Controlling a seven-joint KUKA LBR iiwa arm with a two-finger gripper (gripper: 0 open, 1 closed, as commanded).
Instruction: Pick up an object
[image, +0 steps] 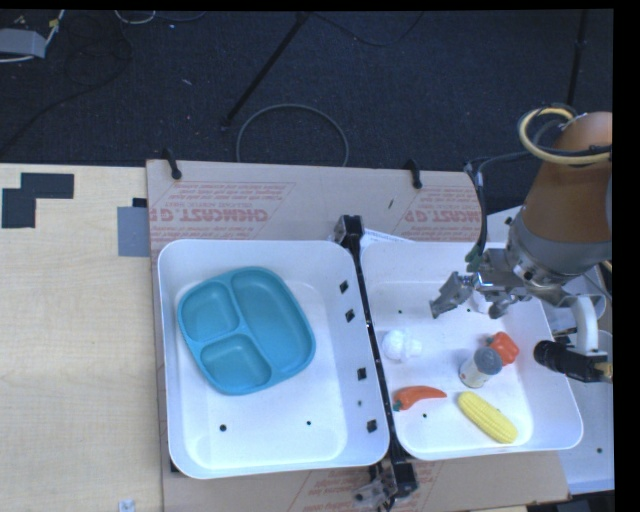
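The right bin (560, 425) holds a small white lump (401, 345), an orange-red carrot-like piece (419, 396), a yellow corn cob (487, 416) and a grey bottle (480, 367) with an orange cap (504, 347). My gripper (471, 302) hovers over the upper middle of this bin, above and to the right of the white lump. It is open, its fingers (446, 299) spread apart with nothing between them. The bottle stands just below the gripper's right side.
A blue divided plate (245, 328) lies in the left bin (255, 440). A black divider (366, 340) runs between the two bins. The arm's grey body with its orange band (565, 190) rises at the right. A black fitting (570, 360) sits at the right bin's edge.
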